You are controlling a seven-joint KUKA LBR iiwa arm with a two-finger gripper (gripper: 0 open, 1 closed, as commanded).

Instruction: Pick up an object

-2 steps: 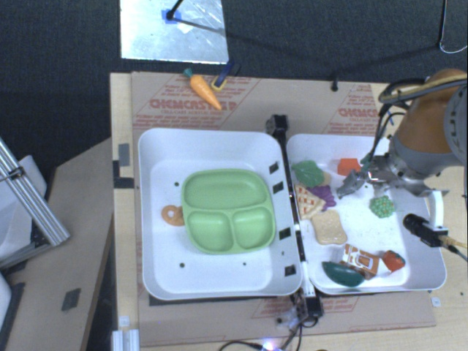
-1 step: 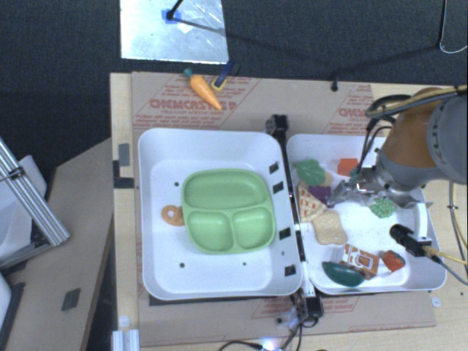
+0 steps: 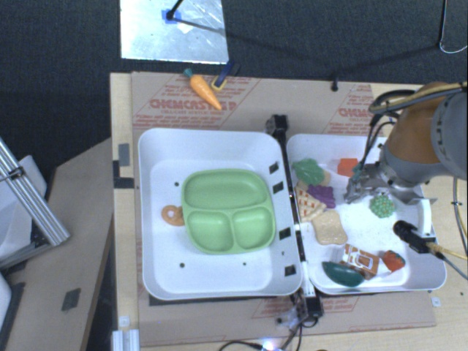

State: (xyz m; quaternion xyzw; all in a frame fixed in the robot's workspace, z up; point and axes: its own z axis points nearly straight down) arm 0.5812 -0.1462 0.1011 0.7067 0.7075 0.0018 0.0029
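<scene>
Green ball [image 3: 382, 206] sits in right bin [image 3: 431, 265], just beside gripper [image 3: 356, 193], which hovers low over purple grapes [image 3: 320, 194]. Finger state: we cannot tell. We judge: centre over one item, descend straight, avoid crowding neighbours.

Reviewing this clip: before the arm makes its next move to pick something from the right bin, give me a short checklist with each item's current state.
1. Gripper is over the right bin, where the toys lie: ok.
2. Something is already held in the gripper: cannot tell, the view is too small there.
3. Nearby targets lie apart enough for a grasp: not ok; the purple grapes, waffle and green leafy piece crowd together.
4. Green bumpy ball lies apart from the other toys: ok, though close under the arm.
5. Green divided plate and small ring sit in the left bin, out of the way: ok.
</scene>
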